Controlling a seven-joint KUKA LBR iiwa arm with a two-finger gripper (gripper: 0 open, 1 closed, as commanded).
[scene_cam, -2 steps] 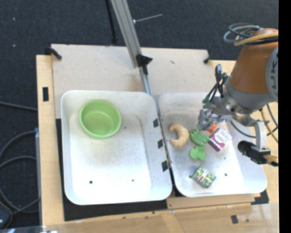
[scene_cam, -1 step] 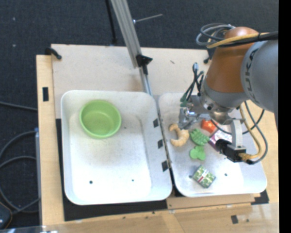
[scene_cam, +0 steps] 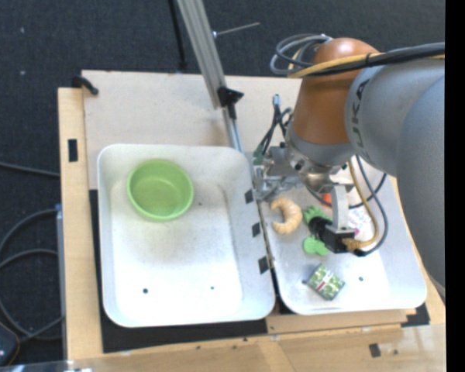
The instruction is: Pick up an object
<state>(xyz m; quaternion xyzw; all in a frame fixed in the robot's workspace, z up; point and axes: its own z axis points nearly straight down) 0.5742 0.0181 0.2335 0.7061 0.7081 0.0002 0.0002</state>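
Observation:
My gripper (scene_cam: 277, 178) hangs low over the near-left part of the right bin (scene_cam: 391, 284), close to the wall between the two bins. Just below it lies a tan curved piece shaped like a croissant (scene_cam: 287, 214). Whether it touches the gripper is unclear. A small green toy (scene_cam: 316, 246) lies to the right of the tan piece, and another bit of green (scene_cam: 315, 215) peeks out above it. A green-and-white patterned block (scene_cam: 325, 281) rests near the bin's front edge. The wrist and arm hide the back of this bin.
A light green bowl (scene_cam: 161, 190) stands upright in the back left of the left bin (scene_cam: 178, 310). A pink-and-white item (scene_cam: 359, 222) shows partly under the arm. A slanted metal rail (scene_cam: 205, 49) rises behind the bins.

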